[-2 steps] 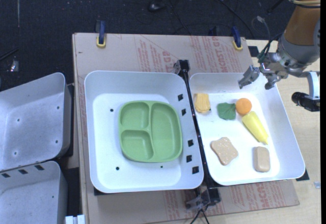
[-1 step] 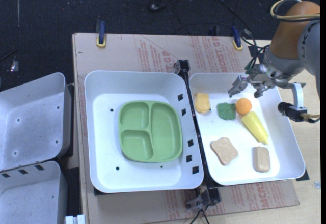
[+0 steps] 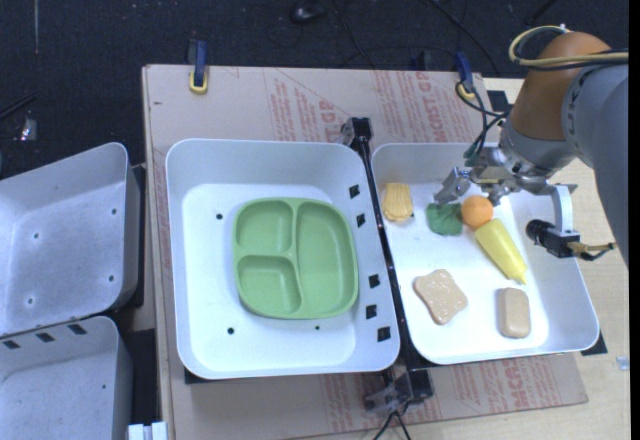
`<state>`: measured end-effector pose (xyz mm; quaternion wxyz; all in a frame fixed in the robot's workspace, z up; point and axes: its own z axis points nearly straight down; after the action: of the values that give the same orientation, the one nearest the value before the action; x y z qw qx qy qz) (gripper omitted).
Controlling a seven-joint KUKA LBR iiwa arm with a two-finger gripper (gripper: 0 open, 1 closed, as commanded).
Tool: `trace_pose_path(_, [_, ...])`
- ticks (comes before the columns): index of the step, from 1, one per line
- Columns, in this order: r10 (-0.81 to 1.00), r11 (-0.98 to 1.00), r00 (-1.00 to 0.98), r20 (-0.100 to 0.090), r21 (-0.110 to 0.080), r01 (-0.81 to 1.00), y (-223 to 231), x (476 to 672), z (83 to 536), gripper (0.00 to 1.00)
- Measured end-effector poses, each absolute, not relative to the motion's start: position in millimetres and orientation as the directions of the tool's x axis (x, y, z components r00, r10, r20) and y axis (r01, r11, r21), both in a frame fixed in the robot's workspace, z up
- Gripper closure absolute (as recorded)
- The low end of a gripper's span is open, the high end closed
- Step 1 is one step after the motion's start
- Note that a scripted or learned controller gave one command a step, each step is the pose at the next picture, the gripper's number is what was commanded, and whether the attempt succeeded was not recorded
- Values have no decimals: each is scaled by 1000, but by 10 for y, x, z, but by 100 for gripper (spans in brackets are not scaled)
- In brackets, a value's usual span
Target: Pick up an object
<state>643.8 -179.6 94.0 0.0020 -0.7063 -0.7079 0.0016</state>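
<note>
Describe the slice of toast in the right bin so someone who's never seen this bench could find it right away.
Start at the right bin, the one beside the bin holding the green divided plate. Along its near edge lie two pale items: the toast slice is the left one. It is flat, tan and roughly square with a browner crust, unlike the smooth rounded beige piece to its right.

The gripper (image 3: 462,186) hangs over the right bin (image 3: 560,328), just above a green toy (image 3: 444,219) and an orange ball (image 3: 477,212); the left bin (image 3: 190,228) holds a green divided plate (image 3: 296,258).
</note>
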Motion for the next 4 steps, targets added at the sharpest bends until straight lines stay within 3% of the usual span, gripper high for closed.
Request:
trace_pose_path(1, [1000,4,-4,-2,4,1000,-1799,6463,1088,100])
trace_pose_path(3, [1000,3,-3,-2,8,1000,-1716,6432,2338,100])
trace_pose_path(4, [1000,3,-3,-1,4,1000,-1716,6441,2477,100])
